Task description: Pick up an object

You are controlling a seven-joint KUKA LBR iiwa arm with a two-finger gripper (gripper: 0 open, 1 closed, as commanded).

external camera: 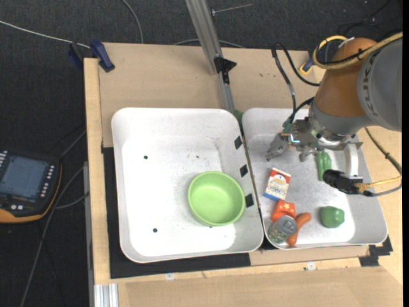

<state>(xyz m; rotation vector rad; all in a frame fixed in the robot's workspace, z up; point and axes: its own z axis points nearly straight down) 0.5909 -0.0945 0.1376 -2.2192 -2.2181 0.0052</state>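
My gripper hangs with jaws spread and holding nothing above the right bin, so closing here could miss the small carton just below.

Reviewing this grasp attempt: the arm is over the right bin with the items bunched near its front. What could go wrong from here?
1. The small carton, orange piece and round can lie packed together, so a descent there may nudge neighbours or catch two things.
2. The gripper sits behind that cluster, so closing here would likely grasp nothing.
3. The green ball-like item near the right bin's front rim looks rounded and could roll away on contact.
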